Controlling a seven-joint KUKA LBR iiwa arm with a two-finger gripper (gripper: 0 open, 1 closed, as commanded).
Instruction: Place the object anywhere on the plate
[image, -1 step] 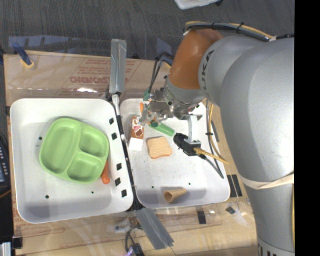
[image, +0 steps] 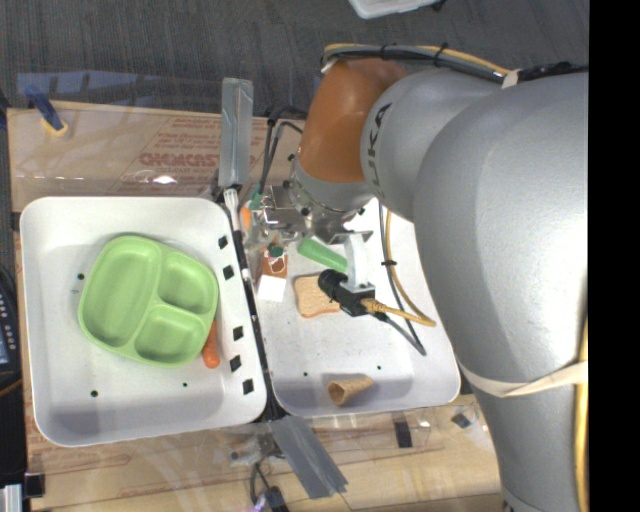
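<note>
Tool (image: 268, 228) sits low in the far corner of the right bin (image: 400, 372), hard against the wall it shares with the left bin (image: 50, 400). Apart or together: can't tell, wrist hardware covers it.

Small orange-brown item (image: 275, 264) is just view-below the tool, right by the shared wall. Can't tell if it's gripped or just lying on the bin floor.

Green plate (image: 150, 297), three compartments, lies flat in the left bin, well to view-left of the tool and a bit lower. Nothing on it.

Orange carrot-like piece (image: 210, 349) is down-left of the tool, on the left bin floor, against the plate's rim on the side nearest the shared wall.

Green piece (image: 320, 252) is just view-right of the tool, partly under the arm. Toast slice (image: 313, 299) is near, down-right of the tool. Tan cone-shaped piece (image: 349, 388) is well below the tool, by the right bin's near wall.

Both bins sit on the counter (image: 100, 140).
</note>
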